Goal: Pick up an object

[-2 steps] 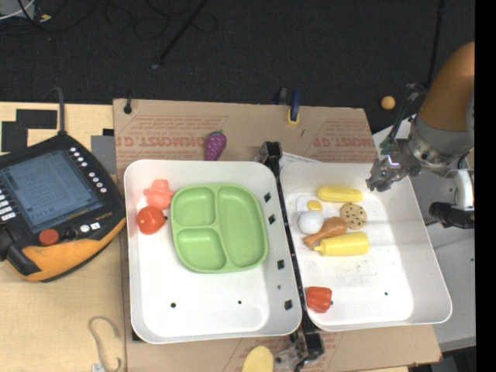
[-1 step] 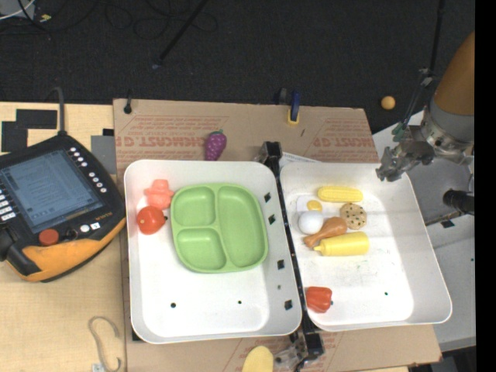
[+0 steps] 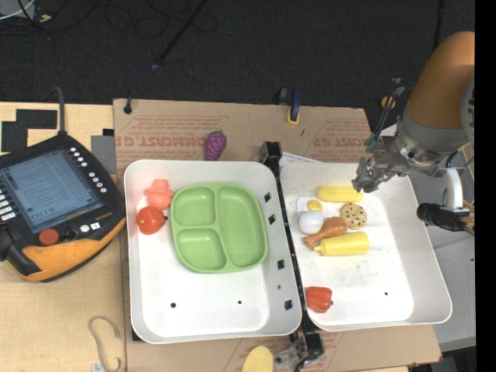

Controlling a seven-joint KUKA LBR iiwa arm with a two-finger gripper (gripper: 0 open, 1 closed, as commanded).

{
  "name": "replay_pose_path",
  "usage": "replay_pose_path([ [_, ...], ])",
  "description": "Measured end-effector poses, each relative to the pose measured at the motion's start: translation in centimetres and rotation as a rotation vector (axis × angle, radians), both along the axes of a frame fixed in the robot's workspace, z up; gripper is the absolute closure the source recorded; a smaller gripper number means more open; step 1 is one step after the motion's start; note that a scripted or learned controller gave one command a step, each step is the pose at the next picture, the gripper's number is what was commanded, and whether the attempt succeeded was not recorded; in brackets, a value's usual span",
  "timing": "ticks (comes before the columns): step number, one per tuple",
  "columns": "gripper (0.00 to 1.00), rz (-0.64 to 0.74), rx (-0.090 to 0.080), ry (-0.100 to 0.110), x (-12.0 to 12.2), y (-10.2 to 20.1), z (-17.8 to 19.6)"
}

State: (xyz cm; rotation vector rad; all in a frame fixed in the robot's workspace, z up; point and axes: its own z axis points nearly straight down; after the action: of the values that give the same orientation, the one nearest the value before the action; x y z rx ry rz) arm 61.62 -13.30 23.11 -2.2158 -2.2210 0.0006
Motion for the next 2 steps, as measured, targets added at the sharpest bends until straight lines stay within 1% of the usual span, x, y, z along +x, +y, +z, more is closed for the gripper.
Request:
replay_pose_path([
  [1, 1.00, 0.000, 0.000, 0.002, -1.8, 5.1, -1.2],
  [2, 1.00, 0.002, 0.001, 0.001, -4.0, 11.0, -0.7],
])
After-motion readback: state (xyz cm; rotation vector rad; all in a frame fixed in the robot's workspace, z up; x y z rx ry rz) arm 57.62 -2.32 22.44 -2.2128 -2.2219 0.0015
